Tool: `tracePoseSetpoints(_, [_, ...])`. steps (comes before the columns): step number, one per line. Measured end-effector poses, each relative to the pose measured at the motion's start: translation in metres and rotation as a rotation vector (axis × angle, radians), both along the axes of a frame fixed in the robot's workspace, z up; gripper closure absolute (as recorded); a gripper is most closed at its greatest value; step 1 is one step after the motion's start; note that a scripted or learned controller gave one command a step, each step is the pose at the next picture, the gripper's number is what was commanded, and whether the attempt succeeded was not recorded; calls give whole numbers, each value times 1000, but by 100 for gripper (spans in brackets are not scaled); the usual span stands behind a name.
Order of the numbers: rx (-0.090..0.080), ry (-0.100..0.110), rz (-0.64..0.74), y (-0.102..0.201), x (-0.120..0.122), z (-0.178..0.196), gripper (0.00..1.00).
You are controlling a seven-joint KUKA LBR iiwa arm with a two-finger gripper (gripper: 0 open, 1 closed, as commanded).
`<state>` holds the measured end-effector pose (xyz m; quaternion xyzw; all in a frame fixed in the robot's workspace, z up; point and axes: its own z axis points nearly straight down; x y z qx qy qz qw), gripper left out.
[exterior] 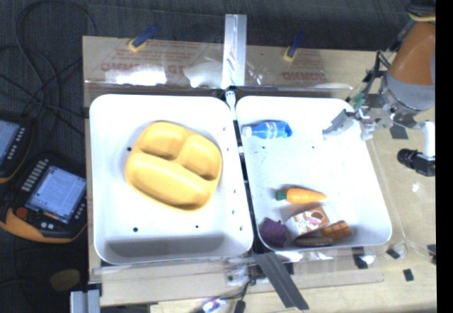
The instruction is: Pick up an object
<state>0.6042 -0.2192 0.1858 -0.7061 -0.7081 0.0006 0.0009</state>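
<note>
End effector hangs over the right bin's far right corner; whether it is apart or together, I cannot tell. Carrot lies near that bin's front edge.

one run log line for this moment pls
arm: at right bin's far right rim | pincer: holds nothing | right bin: blue plastic bottle, orange toy carrot | left bin: yellow bread-shaped toy

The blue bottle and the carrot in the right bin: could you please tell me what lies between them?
In the camera view, just bare white bin floor separates the blue bottle from the carrot.
</note>
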Motion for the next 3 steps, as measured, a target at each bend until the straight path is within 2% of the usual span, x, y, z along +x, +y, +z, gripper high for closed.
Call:
tracePoseSetpoints(1, [-3,1,41,3,44,-58,0])
tracePoseSetpoints(2, [-4,-9,96,47,-30,-97,0])
tracePoseSetpoints(3, [-2,0,-78,15,-60,-6,0])
